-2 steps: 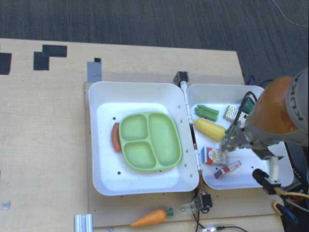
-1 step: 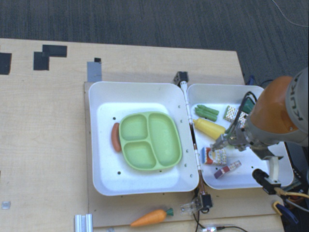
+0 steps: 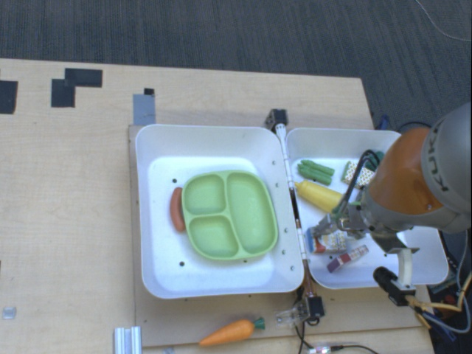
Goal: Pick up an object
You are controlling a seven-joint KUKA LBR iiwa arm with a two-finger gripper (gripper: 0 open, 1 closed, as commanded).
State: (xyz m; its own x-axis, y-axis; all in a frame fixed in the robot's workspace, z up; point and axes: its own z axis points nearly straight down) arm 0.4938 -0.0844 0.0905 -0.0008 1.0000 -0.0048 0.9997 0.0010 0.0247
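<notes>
My gripper (image 3: 333, 233) hangs low over the right bin (image 3: 424, 271), just above a small heap of colourful packets (image 3: 341, 255) near the bin's left wall. A yellow corn-like piece (image 3: 318, 194) lies just behind the gripper, and a green bean pod (image 3: 316, 171) lies further back. A small dark-patterned packet (image 3: 349, 172) sits beside the pod. The grey arm with its orange band (image 3: 402, 179) covers the middle and right of this bin. Whether anything is held is hidden by the wrist.
The left bin (image 3: 158, 271) holds a green three-compartment plate (image 3: 228, 214) with a red sausage (image 3: 176, 209) lying along its left side. An orange carrot (image 3: 230, 332) lies on the bench in front of the bins. Cables run at the lower right.
</notes>
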